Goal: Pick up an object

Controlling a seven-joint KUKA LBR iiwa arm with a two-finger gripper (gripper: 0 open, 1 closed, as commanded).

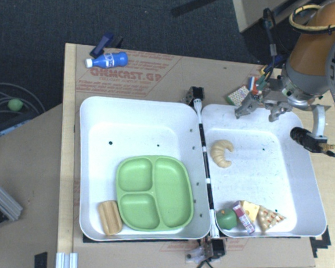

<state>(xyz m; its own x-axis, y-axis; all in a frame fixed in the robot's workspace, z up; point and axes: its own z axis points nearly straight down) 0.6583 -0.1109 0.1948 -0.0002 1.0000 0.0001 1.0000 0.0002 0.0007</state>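
Note:
My gripper [258, 111] hangs over the far edge of the right bin [304, 171], its two fingers spread open with nothing between them. A tan croissant [222, 153] lies in that bin's left part, below and left of the gripper and apart from it. At the bin's near edge lie a green apple [226, 219], a small red and purple packet [245, 218] and a yellow pizza slice [265, 215], all close together.
The left bin [98, 124] holds a green divided plate [153, 192] and a tan slice of bread [109, 217] at its near left corner. A blue bottle [107, 60] lies on the cardboard behind the bins. A black clip [195, 94] sits where the bins meet.

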